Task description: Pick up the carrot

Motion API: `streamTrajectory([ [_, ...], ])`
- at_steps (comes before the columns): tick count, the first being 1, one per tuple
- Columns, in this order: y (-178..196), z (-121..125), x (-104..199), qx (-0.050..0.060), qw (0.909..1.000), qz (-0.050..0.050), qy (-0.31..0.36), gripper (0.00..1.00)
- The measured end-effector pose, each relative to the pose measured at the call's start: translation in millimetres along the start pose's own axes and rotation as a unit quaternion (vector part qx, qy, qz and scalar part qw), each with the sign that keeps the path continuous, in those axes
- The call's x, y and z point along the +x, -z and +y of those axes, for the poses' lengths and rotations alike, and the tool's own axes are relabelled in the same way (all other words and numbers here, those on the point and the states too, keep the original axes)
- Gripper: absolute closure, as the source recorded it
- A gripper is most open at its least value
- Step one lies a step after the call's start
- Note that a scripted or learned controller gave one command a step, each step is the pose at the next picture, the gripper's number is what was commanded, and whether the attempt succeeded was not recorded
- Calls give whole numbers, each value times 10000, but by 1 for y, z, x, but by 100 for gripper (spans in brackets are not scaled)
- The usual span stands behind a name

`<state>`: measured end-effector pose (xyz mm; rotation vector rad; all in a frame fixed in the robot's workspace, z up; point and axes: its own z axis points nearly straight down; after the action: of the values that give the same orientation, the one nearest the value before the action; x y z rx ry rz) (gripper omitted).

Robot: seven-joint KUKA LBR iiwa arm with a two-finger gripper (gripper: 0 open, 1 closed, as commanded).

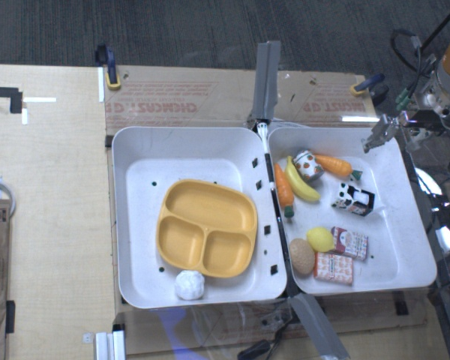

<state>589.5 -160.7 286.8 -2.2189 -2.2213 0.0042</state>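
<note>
Here I am, my gripper (pixel 378 136) hanging at the far right corner of the right-hand shallow white bin (pixel 405 223), just over its rim. Open or closed? From this angle I cannot tell, and I see nothing held.

Nearest to me, a little down and to the left, lies a short orange carrot with a green tip (pixel 334 163), pointing roughly my way. Its left end touches a small round white-and-red toy (pixel 307 165). Beyond that, farther from me, a curved yellow banana (pixel 304 183) runs slantwise, and just past it a second orange carrot with a green stem end (pixel 284 189) lies along the bin's left wall. That one is well apart from me.

Below the nearer carrot sits a black-and-white patterned little carton (pixel 354 199). Farther down, at the near side of the bin, there is a yellow lemon (pixel 321 238), a tan round lump (pixel 302 256), and two red-and-white flat packets (pixel 350 243) (pixel 334 268) close together.

Over in the left white bin (pixel 135 201), far from me, rests a yellow three-compartment plastic plate (pixel 208 227), with a white crumpled ball (pixel 189 284) at its lower edge.
</note>
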Motion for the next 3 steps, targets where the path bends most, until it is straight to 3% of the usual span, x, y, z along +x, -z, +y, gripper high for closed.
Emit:
streamTrajectory([
  [1,4,13,44,-5,9942,-2,-1077,0],
  [2,-101,35,-3,-3,9997,0,-254,0],
  [3,-186,70,-12,-91,9975,9,-706,0],
])
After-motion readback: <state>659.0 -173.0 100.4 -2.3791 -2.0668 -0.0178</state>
